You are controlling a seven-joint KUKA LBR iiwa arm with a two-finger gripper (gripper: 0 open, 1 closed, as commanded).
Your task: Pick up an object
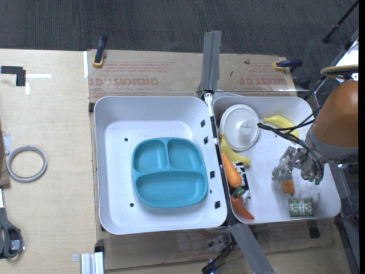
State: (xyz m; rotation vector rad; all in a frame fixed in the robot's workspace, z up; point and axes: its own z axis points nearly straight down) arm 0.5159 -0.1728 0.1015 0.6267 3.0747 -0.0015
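My gripper (296, 174) hangs low over the right-hand part of the right bin (268, 103), at the end of the grey arm with its orange band (341, 114). A small orange block (288, 186) lies just under the gripper's left side; whether they touch is unclear. A small green can (300, 206) lies on its side a little nearer the front wall. In the same bin are a white round dish (240, 127), a yellow banana (280, 121), a second banana (227, 151), an orange carrot (231, 171) and a red pepper (243, 210).
The left bin (108, 170) holds a blue divided plate (169, 172). A cable (279, 131) from the arm crosses the right bin above the banana. On the bench at the left lie a grey ring (25, 163) and scissors (10, 240).
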